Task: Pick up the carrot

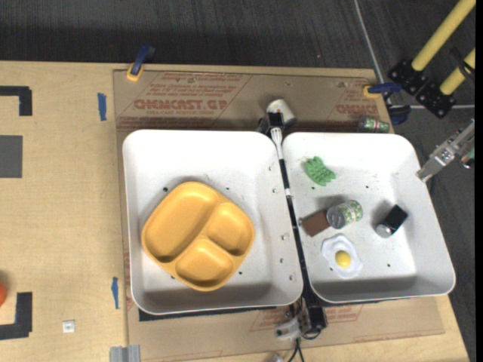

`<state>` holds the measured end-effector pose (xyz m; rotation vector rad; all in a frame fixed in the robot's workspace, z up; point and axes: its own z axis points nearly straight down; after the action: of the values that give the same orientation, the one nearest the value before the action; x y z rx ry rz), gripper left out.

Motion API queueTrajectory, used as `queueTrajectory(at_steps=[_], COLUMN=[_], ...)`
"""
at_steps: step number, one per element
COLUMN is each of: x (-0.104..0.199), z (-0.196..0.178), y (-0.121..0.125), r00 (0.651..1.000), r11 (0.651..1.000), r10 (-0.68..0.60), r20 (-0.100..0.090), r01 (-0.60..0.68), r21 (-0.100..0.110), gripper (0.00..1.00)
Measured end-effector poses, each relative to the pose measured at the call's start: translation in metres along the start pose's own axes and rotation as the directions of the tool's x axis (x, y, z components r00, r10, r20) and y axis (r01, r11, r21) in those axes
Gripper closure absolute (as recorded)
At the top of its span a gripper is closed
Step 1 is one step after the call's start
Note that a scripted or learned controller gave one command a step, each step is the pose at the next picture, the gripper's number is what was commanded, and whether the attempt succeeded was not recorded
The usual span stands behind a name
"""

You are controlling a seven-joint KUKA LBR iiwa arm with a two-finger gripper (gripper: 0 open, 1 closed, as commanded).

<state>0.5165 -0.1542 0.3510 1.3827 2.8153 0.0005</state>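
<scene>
My gripper (pixel 447 154) reaches in from the right edge as a grey metal piece, just outside the upper right rim of the right bin (pixel 436 236). It hangs apart from everything in that bin and nothing is visible in it. A small orange-red thing (pixel 2 294) lies on the bench at the far left edge, cut off by the frame, and I cannot tell what it is. None of the items lying in the two bins looks like a carrot.
The left bin (pixel 143 153) holds a yellow divided plate (pixel 198 234). In the right bin lie a green toy (pixel 320 170), a small can (pixel 345 214), a brown block (pixel 312 222), a black item (pixel 392 220) and a toy fried egg (pixel 343 256). Yellow poles (pixel 445 29) stand at the upper right.
</scene>
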Motion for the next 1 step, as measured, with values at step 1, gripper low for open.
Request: queueTrajectory(at_steps=[1], x=[0.0416], z=[0.1237], y=[0.0275], r00=[0.935], r11=[0.935], r10=[-0.354], r20=[-0.004], r01=[0.354], r21=[-0.001], gripper=[1.0])
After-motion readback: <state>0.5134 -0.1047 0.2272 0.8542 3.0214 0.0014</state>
